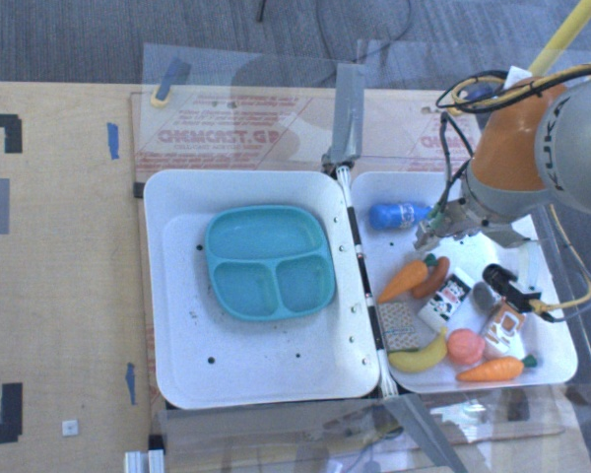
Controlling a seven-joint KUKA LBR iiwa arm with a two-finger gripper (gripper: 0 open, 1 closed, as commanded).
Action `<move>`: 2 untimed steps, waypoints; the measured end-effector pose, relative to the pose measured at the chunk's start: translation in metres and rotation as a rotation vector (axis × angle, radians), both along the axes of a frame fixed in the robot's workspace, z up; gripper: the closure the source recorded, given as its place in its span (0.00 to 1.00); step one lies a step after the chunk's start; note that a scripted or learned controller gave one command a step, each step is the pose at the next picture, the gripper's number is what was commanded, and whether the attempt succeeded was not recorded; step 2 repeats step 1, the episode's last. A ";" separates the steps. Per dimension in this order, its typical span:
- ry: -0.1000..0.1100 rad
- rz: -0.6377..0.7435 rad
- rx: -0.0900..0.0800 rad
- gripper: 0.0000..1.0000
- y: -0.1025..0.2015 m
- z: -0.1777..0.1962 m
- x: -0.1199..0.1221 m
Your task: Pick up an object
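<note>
My gripper (433,235) hangs over the back of the right bin (410,187), just right of a blue bottle (396,215) lying on its side. Directly below the gripper lie an orange carrot (404,280) and a reddish sausage (436,275), side by side. Nothing shows as held. Further forward in that bin sit a small white carton (445,302), a grey speckled pad (399,325), a yellow banana (420,356), a pink ball (464,346), a second carrot (492,370) and an orange-and-white carton (504,329).
The left bin (163,294) holds a turquoise divided plate (271,262). A grey post (348,116) stands behind the seam between the bins. The arm (527,156) comes in from the upper right over the right bin's back corner.
</note>
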State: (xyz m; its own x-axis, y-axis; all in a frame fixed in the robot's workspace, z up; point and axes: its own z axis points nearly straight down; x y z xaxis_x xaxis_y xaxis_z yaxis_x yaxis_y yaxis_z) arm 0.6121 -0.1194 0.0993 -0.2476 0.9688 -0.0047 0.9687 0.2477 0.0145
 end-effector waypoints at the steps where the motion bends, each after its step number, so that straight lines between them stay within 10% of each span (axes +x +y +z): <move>1: 0.014 -0.208 0.001 1.00 -0.030 0.087 0.029; 2: 0.014 -0.208 0.001 1.00 -0.030 0.087 0.029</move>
